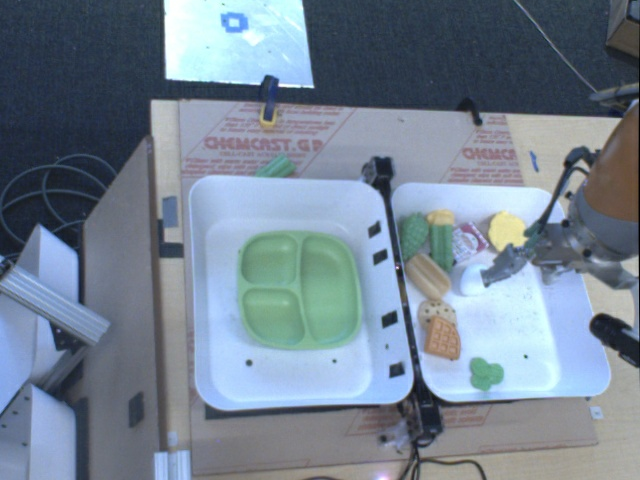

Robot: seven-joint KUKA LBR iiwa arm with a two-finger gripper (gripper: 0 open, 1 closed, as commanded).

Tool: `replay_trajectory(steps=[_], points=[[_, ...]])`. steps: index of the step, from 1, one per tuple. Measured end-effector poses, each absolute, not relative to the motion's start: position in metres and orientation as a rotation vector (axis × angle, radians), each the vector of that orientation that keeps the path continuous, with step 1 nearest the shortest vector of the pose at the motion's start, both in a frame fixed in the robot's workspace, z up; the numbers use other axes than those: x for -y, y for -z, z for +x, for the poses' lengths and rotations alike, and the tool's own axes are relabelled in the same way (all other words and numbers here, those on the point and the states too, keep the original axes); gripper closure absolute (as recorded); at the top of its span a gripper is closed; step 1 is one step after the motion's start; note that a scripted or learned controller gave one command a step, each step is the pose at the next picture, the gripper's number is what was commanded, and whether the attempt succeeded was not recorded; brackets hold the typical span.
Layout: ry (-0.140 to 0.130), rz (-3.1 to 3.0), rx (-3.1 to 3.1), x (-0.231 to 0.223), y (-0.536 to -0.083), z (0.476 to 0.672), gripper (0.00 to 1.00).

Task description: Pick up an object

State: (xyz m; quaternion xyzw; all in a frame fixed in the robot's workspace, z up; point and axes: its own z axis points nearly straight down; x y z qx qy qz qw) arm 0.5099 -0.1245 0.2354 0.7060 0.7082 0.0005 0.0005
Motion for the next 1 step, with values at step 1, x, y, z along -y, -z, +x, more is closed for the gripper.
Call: replay_trajectory(steps=[1], points=[[0.001, 2.221, -2.221, 0.1571, -0.0782, 0.5302, 0.0]])
